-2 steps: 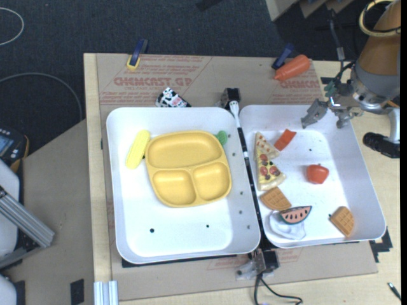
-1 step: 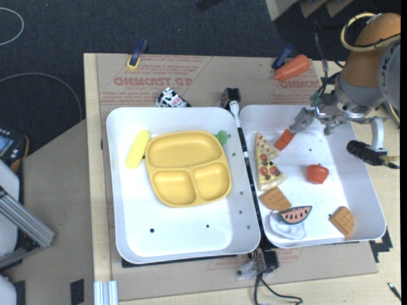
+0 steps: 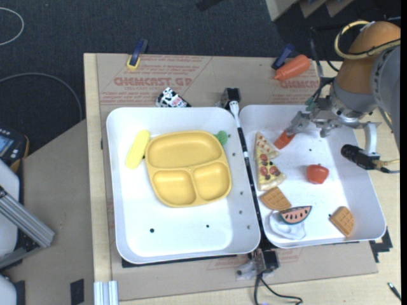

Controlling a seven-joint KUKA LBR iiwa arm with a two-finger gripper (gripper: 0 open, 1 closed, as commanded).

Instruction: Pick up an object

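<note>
The arm (image 3: 365, 62) enters from the right and is positioned over the upper part of the right bin (image 3: 367, 189). Its gripper (image 3: 300, 124) points left and downward. A small red-orange piece (image 3: 283, 139) lies at the fingertip end, touching or just below it. Whether the piece sits between the fingers cannot be determined, and the finger opening cannot be determined either.

Contents of the right bin:
- 1 pizza slice (image 3: 267, 162) along the left wall.
- 1 red tomato-like object (image 3: 317, 173) near the centre.
- 1 brown waffle piece (image 3: 275, 199) below the pizza slice.
- 1 watermelon slice (image 3: 296, 215) resting on a white object (image 3: 284, 229) at the near edge.
- 1 second waffle piece (image 3: 342, 221) at the near right corner.

Contents of the left bin (image 3: 127, 221):
- 1 yellow divided plate (image 3: 187, 167) with 3 compartments.
- 1 yellow corn-like object (image 3: 137, 149) just beside the plate's left edge.
- 1 green item (image 3: 221, 136) at the plate's upper right corner.
</note>
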